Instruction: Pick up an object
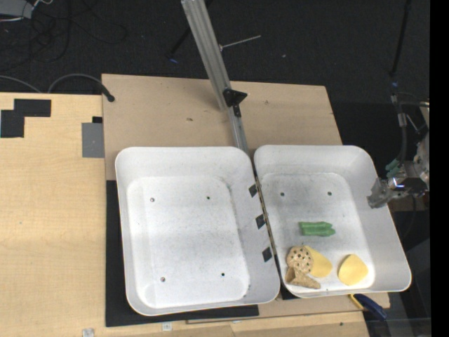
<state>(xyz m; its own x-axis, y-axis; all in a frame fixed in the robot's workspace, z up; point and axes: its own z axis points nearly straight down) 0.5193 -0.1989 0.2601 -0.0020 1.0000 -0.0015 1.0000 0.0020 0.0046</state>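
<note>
In the right bin (365,161) lie a small green piece (316,228), a round brown spotted cookie-like object (300,258) over a tan bit (304,279), a yellow piece (320,264) beside it, and a yellow lemon-like object (353,269) near the front right corner. My gripper (393,188) sits at the right rim of that bin, at the frame's right side, well apart from all the objects. Nothing shows between its parts.
The left bin (133,161) stands beside the right one, joined by black clips (260,220). A slanted metal rail (210,55) rises behind the bins. Light wooden bench surface (49,209) lies to the left.
</note>
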